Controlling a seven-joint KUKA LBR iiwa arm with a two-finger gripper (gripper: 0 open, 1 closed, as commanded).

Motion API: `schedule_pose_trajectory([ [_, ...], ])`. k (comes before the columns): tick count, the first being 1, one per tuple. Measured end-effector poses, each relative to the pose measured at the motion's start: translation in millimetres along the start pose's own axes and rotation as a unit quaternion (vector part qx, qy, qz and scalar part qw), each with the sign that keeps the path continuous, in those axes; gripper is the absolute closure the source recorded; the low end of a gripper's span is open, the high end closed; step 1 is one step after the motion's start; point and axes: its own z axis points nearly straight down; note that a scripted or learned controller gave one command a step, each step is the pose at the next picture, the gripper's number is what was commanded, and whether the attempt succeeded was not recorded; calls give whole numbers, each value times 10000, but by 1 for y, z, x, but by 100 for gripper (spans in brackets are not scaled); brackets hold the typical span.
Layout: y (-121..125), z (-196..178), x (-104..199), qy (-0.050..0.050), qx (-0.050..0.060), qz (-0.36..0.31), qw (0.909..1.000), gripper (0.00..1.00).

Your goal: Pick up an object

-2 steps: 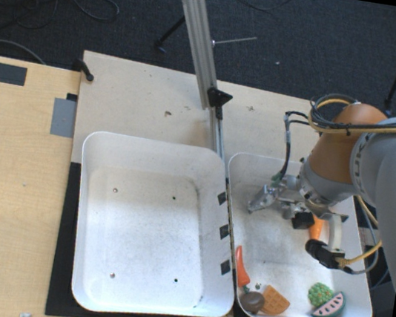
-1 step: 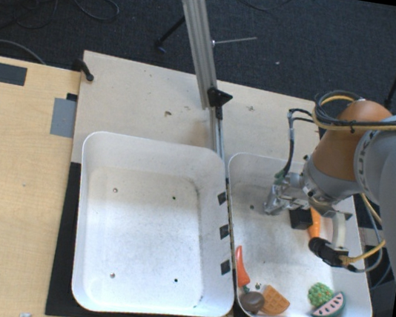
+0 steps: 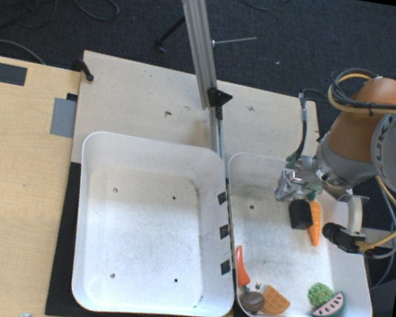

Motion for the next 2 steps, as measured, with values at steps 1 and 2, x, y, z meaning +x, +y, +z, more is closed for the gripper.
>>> schedule_pose_trajectory([
  [1, -4, -61, -6, -4, -1, 9, 10000, 100],
  [2, -3, -114, -7, -4, -3, 0, 10000, 100],
])
